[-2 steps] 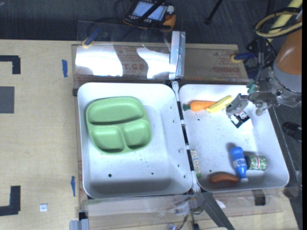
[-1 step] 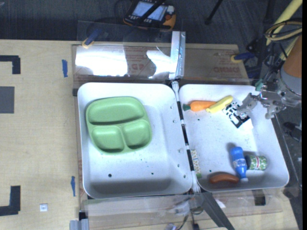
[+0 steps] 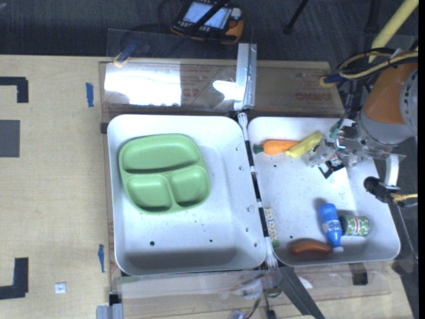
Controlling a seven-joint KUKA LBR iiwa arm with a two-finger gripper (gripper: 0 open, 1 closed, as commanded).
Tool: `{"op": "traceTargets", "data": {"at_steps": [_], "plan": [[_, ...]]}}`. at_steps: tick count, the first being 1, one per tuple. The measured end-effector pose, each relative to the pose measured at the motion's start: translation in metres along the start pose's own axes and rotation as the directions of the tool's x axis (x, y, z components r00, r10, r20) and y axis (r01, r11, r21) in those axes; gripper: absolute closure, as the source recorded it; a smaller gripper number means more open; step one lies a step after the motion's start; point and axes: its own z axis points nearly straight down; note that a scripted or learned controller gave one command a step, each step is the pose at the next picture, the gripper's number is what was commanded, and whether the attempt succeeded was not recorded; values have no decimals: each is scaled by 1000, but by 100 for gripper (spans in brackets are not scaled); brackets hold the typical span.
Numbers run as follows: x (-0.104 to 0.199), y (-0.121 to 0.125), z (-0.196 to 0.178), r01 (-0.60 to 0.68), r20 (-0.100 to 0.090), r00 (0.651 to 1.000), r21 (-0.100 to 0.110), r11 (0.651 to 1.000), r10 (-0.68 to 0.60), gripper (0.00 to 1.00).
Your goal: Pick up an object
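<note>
You are looking at the approach step: the gripper (image 3: pixel 330 153) is hanging low over the far part of the right bin (image 3: pixel 292 198), just beside a yellow banana (image 3: pixel 305 145) that is lying against an orange carrot (image 3: pixel 279 147). Whether the pincer is spread or closed, you cannot tell from this view, and nothing is visibly held. The banana is looking like the likeliest target; next you are needing a descent centred over it. Nearer the front edge, a blue bottle (image 3: pixel 330 223), a green can (image 3: pixel 354 225) and a brown sausage (image 3: pixel 309 247) are lying close together.
</note>
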Motion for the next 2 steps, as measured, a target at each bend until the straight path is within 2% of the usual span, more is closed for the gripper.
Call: {"op": "traceTargets", "data": {"at_steps": [1, 2], "plan": [[1, 1, -10, 3, 1, 1000, 0, 1000, -3, 100], [38, 28, -76, 34, 2, 999, 0, 999, -34, 100]]}}
